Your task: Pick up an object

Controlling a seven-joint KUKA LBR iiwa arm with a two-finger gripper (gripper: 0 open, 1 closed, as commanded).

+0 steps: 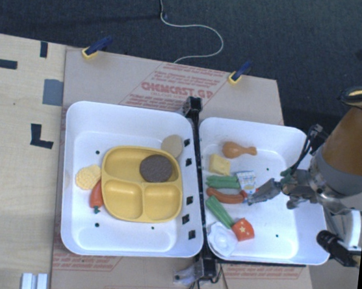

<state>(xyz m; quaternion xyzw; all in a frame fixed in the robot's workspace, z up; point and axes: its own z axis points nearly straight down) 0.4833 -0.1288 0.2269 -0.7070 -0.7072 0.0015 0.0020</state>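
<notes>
The right bin (287, 239) holds several toy foods: a brown drumstick (239, 150), a yellow cheese block (219, 164), a green pod (224, 180), a red sausage (225, 196), a small white packet (247, 179), a green cucumber piece (220, 211), a red strawberry-like piece (243, 229) and a white cup (223, 242). My gripper (261, 193) hangs low over the middle of this bin, just right of the sausage's end and below the packet. Nothing shows in its grasp.
The left bin (73, 225) carries a yellow divided plate (132, 197) with a brown cookie (157, 168) on it, a beige disc (173, 145), a round waffle (88, 177) and a carrot (97, 196). The bins' shared wall (194, 181) runs just left of the foods.
</notes>
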